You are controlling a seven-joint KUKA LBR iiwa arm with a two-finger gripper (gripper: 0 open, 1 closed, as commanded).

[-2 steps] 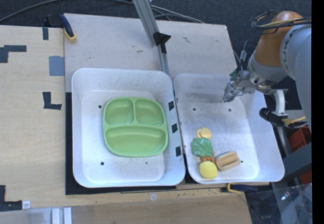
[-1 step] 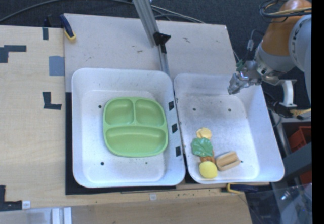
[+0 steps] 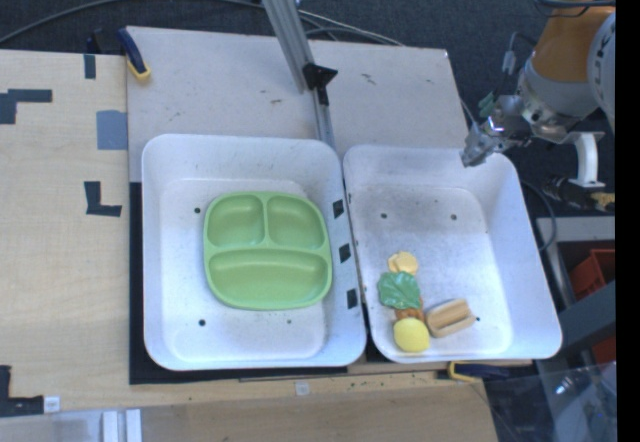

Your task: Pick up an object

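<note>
No legible text, labels, brand marks or numbers anywhere in frame. Checked the two white bins (image 3: 160,230), the green divided plate (image 3: 267,250) and the table (image 3: 60,230): none carries readable print. The dark tape shapes on the table (image 3: 100,198) at the left of the frame are plain marks, not characters.

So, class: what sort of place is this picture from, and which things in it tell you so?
Most likely a robotics lab bench set up for picking trials. A grey and orange robot arm reaches in beside two white bins, the items are toy food and a green divided plate, and loose cables trail behind.
</note>
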